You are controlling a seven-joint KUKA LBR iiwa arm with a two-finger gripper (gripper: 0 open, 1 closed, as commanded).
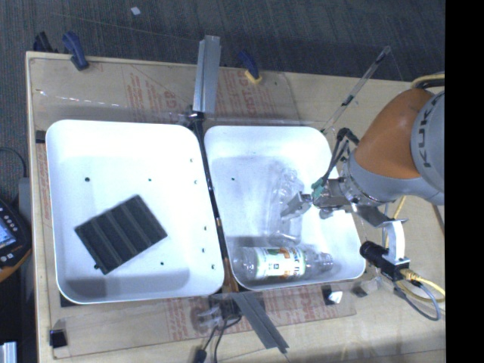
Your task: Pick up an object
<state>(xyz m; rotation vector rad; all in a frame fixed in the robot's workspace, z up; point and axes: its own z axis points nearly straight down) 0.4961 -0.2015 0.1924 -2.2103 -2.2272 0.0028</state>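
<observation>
My gripper (301, 202) reaches in from the right, low over the middle of the right bin (227, 150). It is right against a crumpled clear plastic item (281, 191) that sits mid-bin. A clear plastic bottle (281, 263) with a white label lies on its side along that bin's front wall, just below the gripper. A black ribbed panel (121, 233) lies flat and tilted in the left bin (68, 150), far from the gripper. The transparent plastic blurs the exact contact at the gripper's tip.
The arm's grey wrist and orange band (393, 146) hang over the right bin's right rim. A metal divider bar (206, 74) stands between the bins at the back, with blue clamps (76, 51) on the bench edge. Cables (416, 286) trail at the front right.
</observation>
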